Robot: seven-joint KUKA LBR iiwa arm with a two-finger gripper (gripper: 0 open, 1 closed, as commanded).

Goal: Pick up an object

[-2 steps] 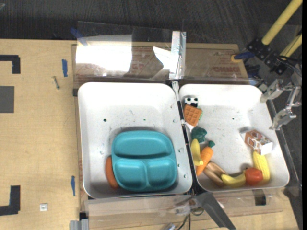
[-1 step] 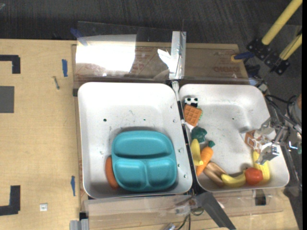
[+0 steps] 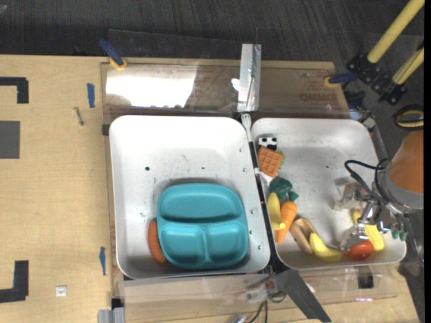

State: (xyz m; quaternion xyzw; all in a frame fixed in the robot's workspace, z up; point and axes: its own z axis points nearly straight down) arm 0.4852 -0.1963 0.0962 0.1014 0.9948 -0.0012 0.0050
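Right bin [image 3: 316, 136]: pincer [image 3: 363, 233] just above the tomato [image 3: 361, 249]; its grip state is unclear.

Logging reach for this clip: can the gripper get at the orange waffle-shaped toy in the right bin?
Probably yes: the orange waffle-shaped toy lies uncovered by the right bin's left wall; the gripper sits low in that bin.

One fixed camera is looking down from above the surface [image 3: 47, 180] at a slant, taking in both white bins side by side: the left bin [image 3: 128, 147] near the middle, the right bin [image 3: 316, 140] toward the right edge, where the arm [image 3: 409, 170] is entering.
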